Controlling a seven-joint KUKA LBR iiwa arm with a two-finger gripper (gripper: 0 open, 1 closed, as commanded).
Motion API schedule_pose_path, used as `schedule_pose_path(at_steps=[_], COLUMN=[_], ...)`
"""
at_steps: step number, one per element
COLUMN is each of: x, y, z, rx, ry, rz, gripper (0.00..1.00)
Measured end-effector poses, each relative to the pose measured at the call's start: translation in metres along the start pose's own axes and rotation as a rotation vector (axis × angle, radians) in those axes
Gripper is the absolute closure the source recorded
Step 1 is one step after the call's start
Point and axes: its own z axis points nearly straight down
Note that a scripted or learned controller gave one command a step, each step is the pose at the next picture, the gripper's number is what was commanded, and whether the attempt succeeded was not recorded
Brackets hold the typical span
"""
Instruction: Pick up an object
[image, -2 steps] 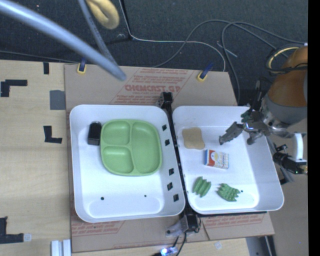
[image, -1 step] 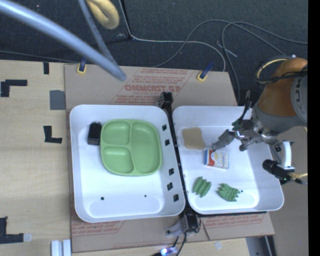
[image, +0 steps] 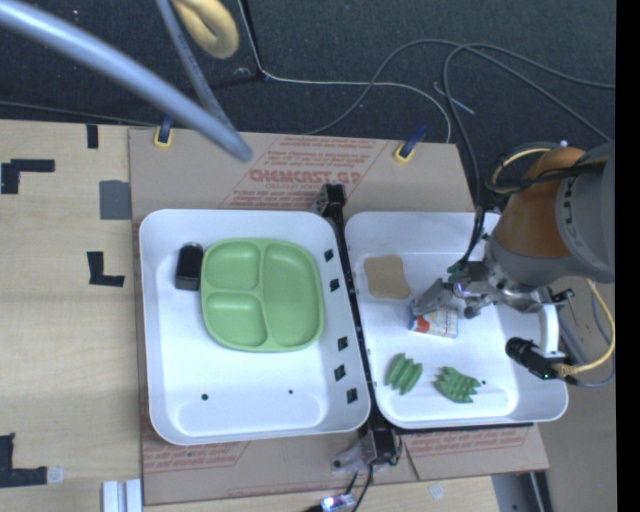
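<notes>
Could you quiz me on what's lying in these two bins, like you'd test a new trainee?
1. True or false: the green divided plate lies in the right bin.
2. Which thing sits just left of the plate? A) small black block B) tan square pad C) green pea pods
3. Fill in: the gripper hangs over the small red and white packet in the ___ bin.

Key: 1 false, it lies in the left bin; 2 A; 3 right.
</notes>
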Motion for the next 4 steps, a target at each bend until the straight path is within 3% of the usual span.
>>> schedule_pose_path(at_steps=[1, 2, 4], x=[0.001, 0.001, 0.013], y=[0.001, 0.001, 0.002], z=[0.021, 0.01, -0.087], rx=[-0.007, -0.008, -0.01], ry=[-0.002, -0.002, 0.0], rz=[-0.001, -0.002, -0.001], gripper=[0.0, 1.0, 1.0])
